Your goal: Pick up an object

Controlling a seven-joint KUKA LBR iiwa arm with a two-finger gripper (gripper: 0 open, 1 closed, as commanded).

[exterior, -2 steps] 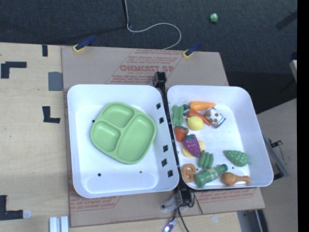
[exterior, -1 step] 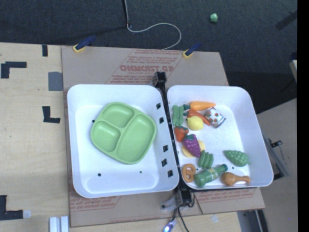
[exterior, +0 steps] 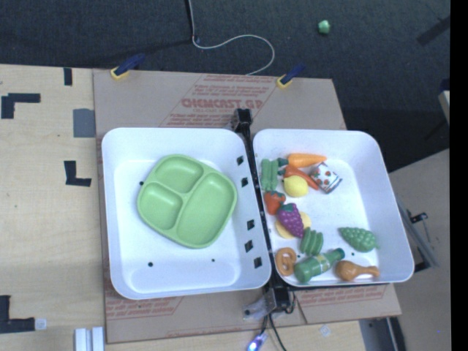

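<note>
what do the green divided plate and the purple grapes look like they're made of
Green divided plate: probably moulded plastic, matte; one even pale green, soft rounded compartment walls, no glare. Purple grapes: likely toy plastic or rubber, slightly glossy; uniform saturated purple, lumpy moulded shape. Too small to say more.

A dark slanted bar (exterior: 434, 29) marks the upper right corner (arm or not, I cannot tell).

both white bins (exterior: 365, 152) look like smooth plastic with a light shine. the green divided plate (exterior: 187, 200) is plastic too, more matt. the toy foods, as the purple grapes (exterior: 290, 219) and the yellow lemon (exterior: 295, 187), seem glossy plastic. under the bins lies brown printed cardboard (exterior: 219, 101), matt, on a pale wood-look bench (exterior: 44, 218).
</note>
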